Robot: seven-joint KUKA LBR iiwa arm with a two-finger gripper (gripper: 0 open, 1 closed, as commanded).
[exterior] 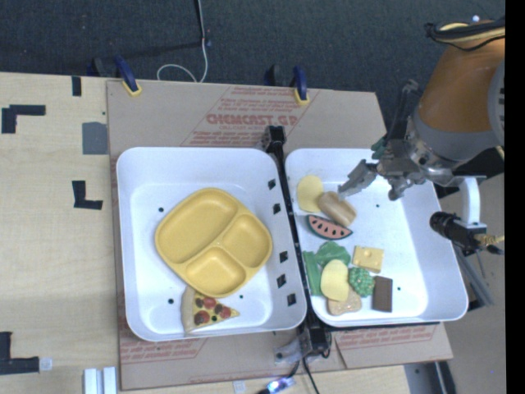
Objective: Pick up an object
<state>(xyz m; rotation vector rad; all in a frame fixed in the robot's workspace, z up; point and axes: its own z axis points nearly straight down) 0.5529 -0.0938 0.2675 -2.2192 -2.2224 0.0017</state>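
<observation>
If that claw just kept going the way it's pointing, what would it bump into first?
Probably the tan bread-like piece just below-left of the gripper, in the right bin. Depth is hard to judge from above, so it might reach the bin floor first.

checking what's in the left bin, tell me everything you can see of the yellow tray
The yellow tray is a rounded plastic-looking plate with three compartments, all bare, divided by raised ridges. It lies flat and turned at an angle in the middle of the left bin. Its lower edge touches or slightly overlaps the pizza slice. Nothing else touches it.
</observation>
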